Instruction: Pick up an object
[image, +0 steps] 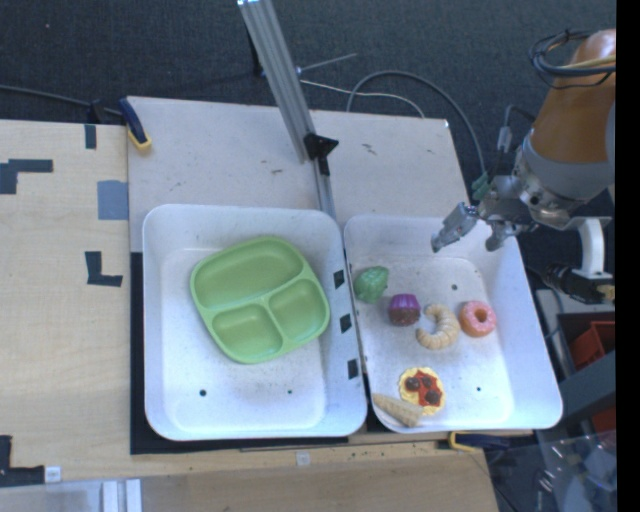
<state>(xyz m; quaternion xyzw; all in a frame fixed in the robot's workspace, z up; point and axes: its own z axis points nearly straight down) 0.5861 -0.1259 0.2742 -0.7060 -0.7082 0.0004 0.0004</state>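
Begin at the left of the surface (60, 300), where the left bin (160, 400) carries a green sectioned plate (260, 297) lying flat and tilted across the bin floor. Move right across the divider to the right bin (530, 380), which holds the candidate objects: a green leafy piece (371, 283) near the divider, a purple piece (404, 308) just beside it, a curved croissant-like pastry (437, 328), a pink-frosted doughnut (477, 319), a small tart with red topping (422, 388), and a pale cone-shaped piece (397, 408) at the lower rim. Continue right and upward to the tool (472, 228), which hangs over the upper part of the right bin. Note that its two fingers stand apart with nothing between them. Treat the doughnut and the pastry as the nearest candidates: both lie below the tool in this view, toward the near rim, with the doughnut almost directly beneath and the pastry slightly left. Judge the coming move as a descent with a short shift toward the near rim. Expect the pastry's curve to demand a grip across its narrow body.
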